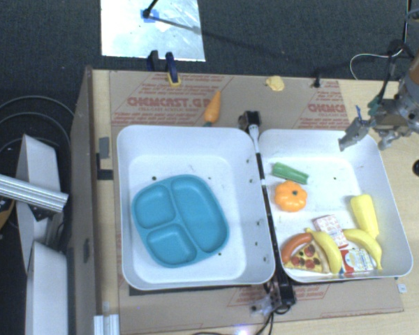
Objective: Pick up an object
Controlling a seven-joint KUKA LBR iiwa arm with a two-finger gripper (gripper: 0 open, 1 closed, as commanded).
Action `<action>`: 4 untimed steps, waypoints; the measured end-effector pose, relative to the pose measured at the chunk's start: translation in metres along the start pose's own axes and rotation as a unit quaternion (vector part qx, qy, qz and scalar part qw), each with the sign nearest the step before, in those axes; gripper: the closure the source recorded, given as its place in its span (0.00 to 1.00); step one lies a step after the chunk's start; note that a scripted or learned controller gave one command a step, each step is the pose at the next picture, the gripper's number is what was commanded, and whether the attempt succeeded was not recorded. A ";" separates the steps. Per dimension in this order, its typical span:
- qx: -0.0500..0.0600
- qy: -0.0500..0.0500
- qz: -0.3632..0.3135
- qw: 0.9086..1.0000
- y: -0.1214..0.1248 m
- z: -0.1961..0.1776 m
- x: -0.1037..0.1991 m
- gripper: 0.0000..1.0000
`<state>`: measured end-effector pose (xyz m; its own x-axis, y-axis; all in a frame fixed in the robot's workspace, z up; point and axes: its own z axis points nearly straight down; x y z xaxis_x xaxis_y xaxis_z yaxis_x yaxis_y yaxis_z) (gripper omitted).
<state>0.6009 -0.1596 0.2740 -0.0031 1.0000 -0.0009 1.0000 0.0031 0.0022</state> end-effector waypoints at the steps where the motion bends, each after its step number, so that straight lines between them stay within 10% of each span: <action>1: 0.004 0.002 0.001 1.000 -0.029 0.162 0.032 0.00; 2: 0.002 0.002 -0.002 1.000 -0.064 0.139 0.076 0.00; 4: -0.002 0.000 -0.001 1.000 -0.007 0.189 0.075 0.00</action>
<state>0.5942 -0.0847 0.0852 -0.0055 1.0000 -0.0008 1.0000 0.0055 0.0057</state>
